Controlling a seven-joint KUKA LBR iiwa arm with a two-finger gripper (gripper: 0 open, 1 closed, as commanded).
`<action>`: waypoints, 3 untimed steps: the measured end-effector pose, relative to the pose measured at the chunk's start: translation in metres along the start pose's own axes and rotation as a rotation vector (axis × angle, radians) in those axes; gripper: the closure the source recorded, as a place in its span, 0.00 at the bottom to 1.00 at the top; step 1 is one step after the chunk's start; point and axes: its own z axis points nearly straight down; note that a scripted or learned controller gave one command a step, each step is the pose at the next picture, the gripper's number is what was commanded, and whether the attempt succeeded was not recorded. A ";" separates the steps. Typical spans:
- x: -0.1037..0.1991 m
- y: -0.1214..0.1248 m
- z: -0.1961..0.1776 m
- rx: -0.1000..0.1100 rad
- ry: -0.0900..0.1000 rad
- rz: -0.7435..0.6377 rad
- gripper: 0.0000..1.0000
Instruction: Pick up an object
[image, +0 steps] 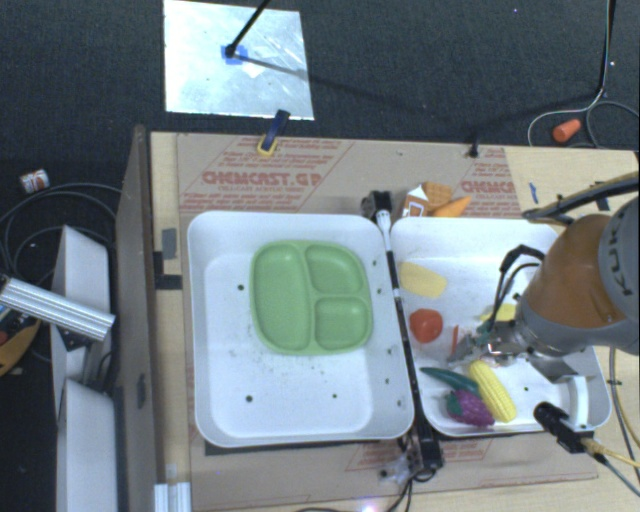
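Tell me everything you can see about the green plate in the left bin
The green plate is a pale green, rounded-square tray that looks like matte plastic. Raised ridges split it into three compartments: one tall one on the view's left and two smaller ones stacked on the right. It lies flat, right side up, on the floor of the left bin, toward its upper middle. Nothing sits in it, and nothing else touches it.
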 end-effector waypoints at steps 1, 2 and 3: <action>0.029 0.066 -0.003 -0.010 -0.002 -0.010 0.00; 0.016 -0.011 -0.002 0.001 -0.001 0.002 0.00; 0.009 -0.007 -0.002 -0.005 -0.002 -0.002 0.00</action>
